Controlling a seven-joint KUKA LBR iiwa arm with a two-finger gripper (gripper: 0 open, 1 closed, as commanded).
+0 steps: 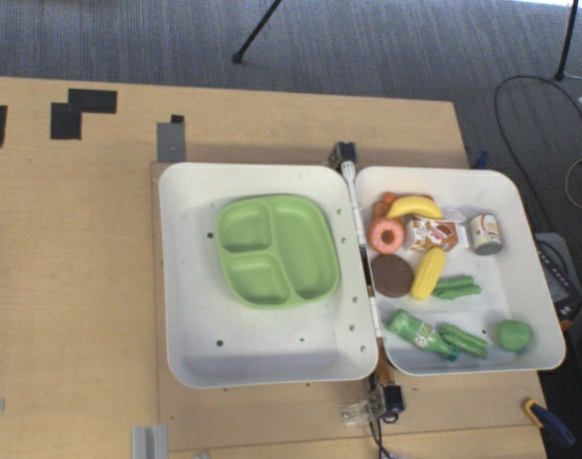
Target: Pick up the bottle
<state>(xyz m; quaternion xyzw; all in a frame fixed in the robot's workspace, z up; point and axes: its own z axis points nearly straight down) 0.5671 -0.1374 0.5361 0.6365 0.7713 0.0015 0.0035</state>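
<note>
Your green bottle [420, 334] lies flat at the near edge of the right bin [526, 247], touching the green pods; gripper state cannot be told. The approach remains pending: descend over the bottle's body.

Just beyond the tabletop's right edge sits a dark grey piece [558, 275]; whether it belongs to the robot cannot be told.

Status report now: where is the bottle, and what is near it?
Green bottle lying in right bin, near front edge. Green pepper touching its right end. Brown cookie just behind.
</note>
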